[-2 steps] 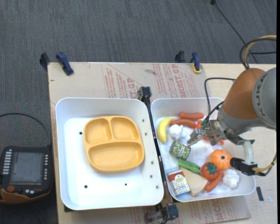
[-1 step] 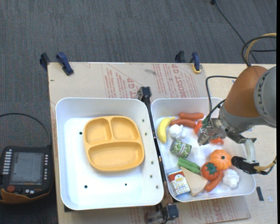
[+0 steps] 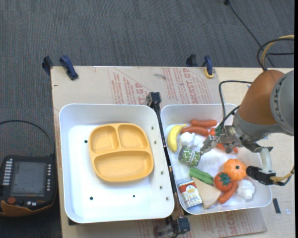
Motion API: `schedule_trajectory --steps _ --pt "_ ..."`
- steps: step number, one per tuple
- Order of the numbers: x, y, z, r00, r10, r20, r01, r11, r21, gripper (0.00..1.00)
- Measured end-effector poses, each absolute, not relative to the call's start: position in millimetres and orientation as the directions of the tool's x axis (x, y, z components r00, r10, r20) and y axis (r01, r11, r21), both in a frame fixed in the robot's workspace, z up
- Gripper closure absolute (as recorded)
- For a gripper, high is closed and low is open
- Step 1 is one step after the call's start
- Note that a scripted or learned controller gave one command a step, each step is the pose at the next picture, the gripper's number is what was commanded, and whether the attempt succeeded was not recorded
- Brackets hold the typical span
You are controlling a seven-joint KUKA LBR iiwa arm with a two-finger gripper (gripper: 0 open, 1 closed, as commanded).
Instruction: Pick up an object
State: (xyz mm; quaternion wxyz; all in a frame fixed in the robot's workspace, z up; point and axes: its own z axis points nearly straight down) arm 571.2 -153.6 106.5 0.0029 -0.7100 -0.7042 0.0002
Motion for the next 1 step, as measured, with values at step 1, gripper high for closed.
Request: schedule_trajectory --steps 1 --pt "571.7 -153.4 116.2 0.011 1.0 0.005 1.0 -0.011 -0.005 1.0"
